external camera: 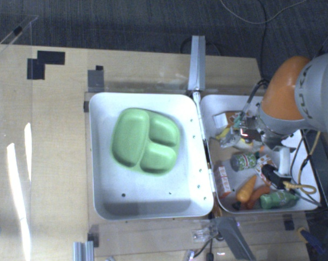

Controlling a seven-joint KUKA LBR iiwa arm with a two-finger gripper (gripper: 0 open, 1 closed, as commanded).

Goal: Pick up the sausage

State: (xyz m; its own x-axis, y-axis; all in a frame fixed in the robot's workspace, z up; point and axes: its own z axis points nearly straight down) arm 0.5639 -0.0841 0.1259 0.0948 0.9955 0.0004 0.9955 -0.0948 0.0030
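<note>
The sausage [258, 196], short and reddish-brown, lies near the front of the right bin [207, 125]. It rests between an orange carrot [246, 187] on its left and a green bottle [276, 200] on its right. My gripper [239, 129] hangs over the back half of the same bin, above a clutter of small pale and yellow items. It is well behind the sausage and apart from it. The grey arm with its orange band [283, 94] covers the bin's back right corner.
A small can with a green label [244, 161] lies between the gripper and the sausage. A flat red-and-white packet [223, 180] rests along the right bin's left wall. The left bin [98, 162] holds a green three-compartment plate [144, 140]. Cables trail over the right bin's right side.
</note>
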